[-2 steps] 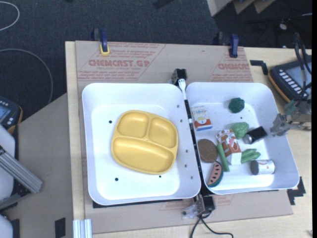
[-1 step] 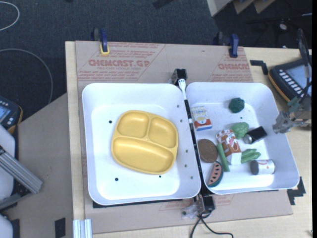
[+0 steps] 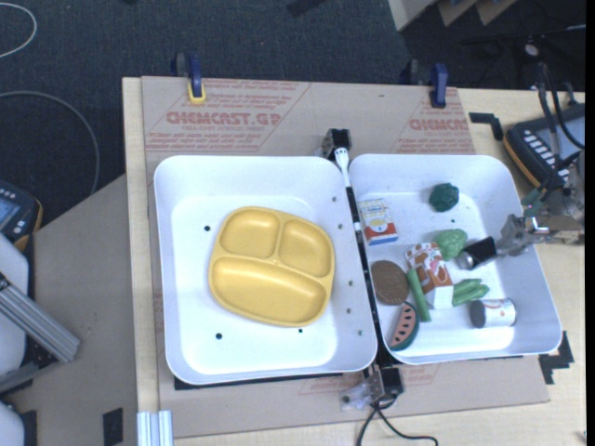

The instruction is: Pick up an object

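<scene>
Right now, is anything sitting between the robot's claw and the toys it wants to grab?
Nothing visible blocks it. The gripper sits at the right bin's right edge, and the nearest pieces, a black object and a green leafy toy, lie just to its left.

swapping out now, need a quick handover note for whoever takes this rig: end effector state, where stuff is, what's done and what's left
End effector: at the right bin's right edge, carrying nothing visible.
Right bin holds the objects: green ball, small carton, brown disc, watermelon slice, can, other toy food.
Left bin: yellow divided tray.
Done: nothing lifted.
Left: grasp and lift one object.
</scene>
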Robot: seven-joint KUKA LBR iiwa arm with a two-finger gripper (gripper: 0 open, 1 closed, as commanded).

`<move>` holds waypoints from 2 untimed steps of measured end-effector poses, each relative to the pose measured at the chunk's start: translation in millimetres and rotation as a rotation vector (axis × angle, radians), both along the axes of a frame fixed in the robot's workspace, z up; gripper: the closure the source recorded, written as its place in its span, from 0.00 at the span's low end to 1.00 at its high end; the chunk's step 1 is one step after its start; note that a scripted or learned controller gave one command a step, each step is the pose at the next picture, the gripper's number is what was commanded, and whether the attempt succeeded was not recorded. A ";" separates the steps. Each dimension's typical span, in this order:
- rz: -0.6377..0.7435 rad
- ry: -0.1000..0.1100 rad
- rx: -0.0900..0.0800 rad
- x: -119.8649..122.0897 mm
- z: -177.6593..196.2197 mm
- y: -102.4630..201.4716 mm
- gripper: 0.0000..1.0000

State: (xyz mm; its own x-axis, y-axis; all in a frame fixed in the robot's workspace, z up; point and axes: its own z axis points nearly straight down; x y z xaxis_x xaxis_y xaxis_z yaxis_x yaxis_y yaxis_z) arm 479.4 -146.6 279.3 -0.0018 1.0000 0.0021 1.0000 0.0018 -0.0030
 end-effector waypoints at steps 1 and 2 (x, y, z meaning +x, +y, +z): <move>0.002 0.000 0.000 0.1 -6.0 27.4 1.00; 0.005 -0.013 -0.002 1.4 65.0 72.1 1.00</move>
